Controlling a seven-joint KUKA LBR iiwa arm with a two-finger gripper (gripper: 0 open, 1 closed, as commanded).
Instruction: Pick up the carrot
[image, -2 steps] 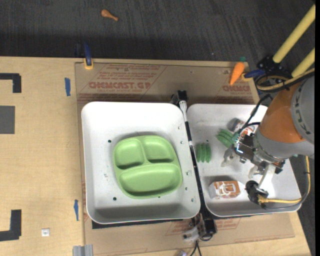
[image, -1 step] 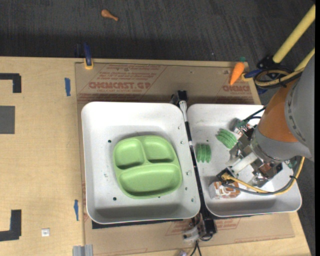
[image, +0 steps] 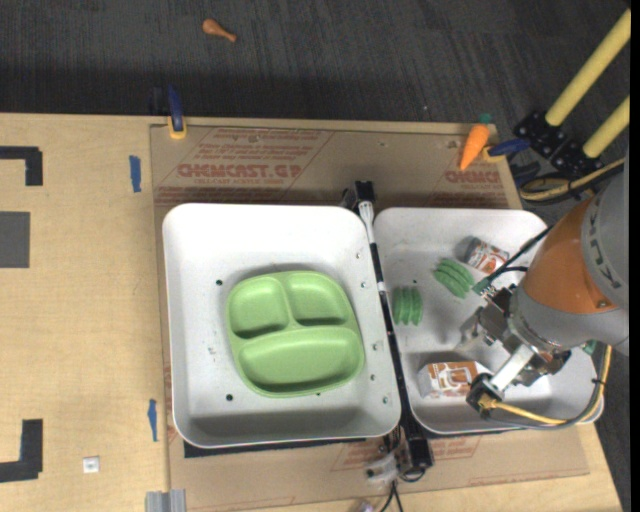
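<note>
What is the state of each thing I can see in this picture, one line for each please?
carrot: lying outside the bins, on the board behind the right bin.
green divided plate: flat in the left bin, nothing on it.
two green ridged pieces: loose in the right bin, apart.
two small cartons: in the right bin, one near, one far.
arm: over the right bin.

The carrot lies on open board at one o'clock, outside the bins; blue clamps and yellow poles crowd its right.
</note>
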